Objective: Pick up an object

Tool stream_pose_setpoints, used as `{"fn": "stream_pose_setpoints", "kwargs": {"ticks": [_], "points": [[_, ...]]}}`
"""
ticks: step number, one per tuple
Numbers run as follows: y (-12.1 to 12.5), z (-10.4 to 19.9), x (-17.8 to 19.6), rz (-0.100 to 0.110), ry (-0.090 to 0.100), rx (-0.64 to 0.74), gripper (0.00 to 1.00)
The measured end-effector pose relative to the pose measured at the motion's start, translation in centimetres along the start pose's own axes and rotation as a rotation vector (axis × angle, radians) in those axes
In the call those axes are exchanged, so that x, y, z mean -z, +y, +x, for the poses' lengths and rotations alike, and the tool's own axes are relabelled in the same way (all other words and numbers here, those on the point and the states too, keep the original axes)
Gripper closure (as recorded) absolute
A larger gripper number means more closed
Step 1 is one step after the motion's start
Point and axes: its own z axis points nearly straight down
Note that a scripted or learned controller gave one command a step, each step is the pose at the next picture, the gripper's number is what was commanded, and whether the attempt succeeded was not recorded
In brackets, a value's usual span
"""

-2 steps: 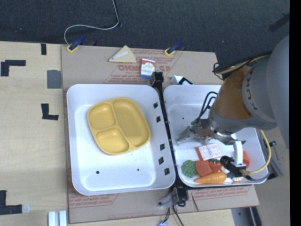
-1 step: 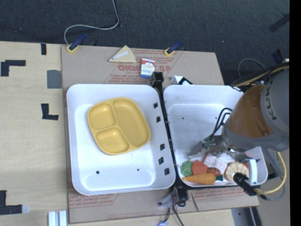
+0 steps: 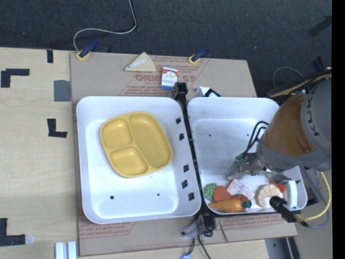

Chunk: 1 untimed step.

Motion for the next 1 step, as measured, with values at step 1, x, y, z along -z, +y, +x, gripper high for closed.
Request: {"fn": "stream_pose_setpoints", "kwargs": {"ticks": [1], "points": [[-0.11, -0.05, 8.8, 0.007, 0.005, 0.002, 1.0]]}}
